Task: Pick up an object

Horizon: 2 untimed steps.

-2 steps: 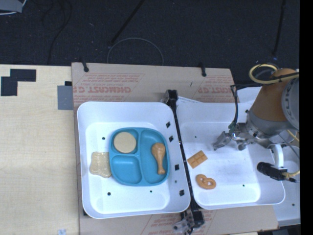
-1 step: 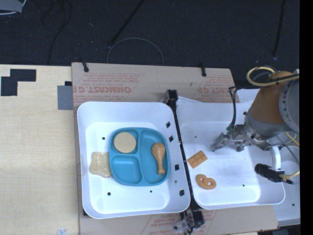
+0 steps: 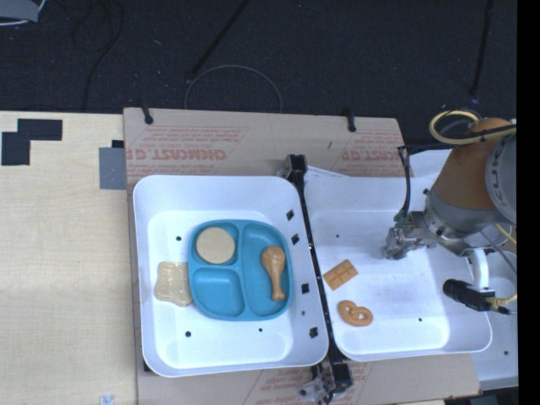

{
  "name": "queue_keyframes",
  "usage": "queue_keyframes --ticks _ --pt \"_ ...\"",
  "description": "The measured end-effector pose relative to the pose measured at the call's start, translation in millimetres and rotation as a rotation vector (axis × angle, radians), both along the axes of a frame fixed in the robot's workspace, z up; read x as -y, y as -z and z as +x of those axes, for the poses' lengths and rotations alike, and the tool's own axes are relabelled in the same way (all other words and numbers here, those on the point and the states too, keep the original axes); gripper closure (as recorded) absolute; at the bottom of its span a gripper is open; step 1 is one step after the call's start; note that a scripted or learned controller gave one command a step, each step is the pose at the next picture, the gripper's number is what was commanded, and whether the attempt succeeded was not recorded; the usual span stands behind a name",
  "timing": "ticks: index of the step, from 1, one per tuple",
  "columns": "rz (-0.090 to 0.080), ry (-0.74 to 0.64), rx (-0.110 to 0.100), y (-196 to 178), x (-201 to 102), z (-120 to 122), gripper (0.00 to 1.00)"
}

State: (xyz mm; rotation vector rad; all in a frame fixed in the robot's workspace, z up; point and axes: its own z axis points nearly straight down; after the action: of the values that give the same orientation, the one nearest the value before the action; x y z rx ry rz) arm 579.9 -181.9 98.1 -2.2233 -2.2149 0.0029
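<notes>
hand: the hand (image 3: 398, 241) hangs over the upper right part of the right bin (image 3: 426, 337), at the end of the grey arm (image 3: 472, 192); too small and dark to tell whether it is spread or pressed together; nothing visible between its tips.
nearest candidates: brown cracker (image 3: 340, 274) lies flat on the bin floor, near the hand, down and to its left; pretzel (image 3: 355, 314) sits a little further on, just beyond the cracker.
best target, my judgement: the pretzel, since its loops give edges to catch, while the cracker lies flat and may slide.
approach: centre over the piece, come straight down, close across the narrow side, lift slowly.
risk: a cable (image 3: 407, 188) hangs beside the wrist; the divider (image 3: 308, 251) stands close to both pieces.
further out: left bin (image 3: 160, 344) holds a blue tray (image 3: 221, 298) with a round cookie (image 3: 214, 245) and a drumstick (image 3: 275, 271); a pale bread slice (image 3: 173, 283) touches the tray's left edge.
worktop: the worktop (image 3: 59, 268) carries both bins.
</notes>
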Motion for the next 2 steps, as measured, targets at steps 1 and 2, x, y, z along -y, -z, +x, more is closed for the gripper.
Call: queue_keyframes --ticks 1,2 --pt "-0.002 -0.001 0.006 -58.4 8.5 5.5 1.00" --pt "-0.002 -0.005 0.007 -121.2 9.1 2.2 1.00"
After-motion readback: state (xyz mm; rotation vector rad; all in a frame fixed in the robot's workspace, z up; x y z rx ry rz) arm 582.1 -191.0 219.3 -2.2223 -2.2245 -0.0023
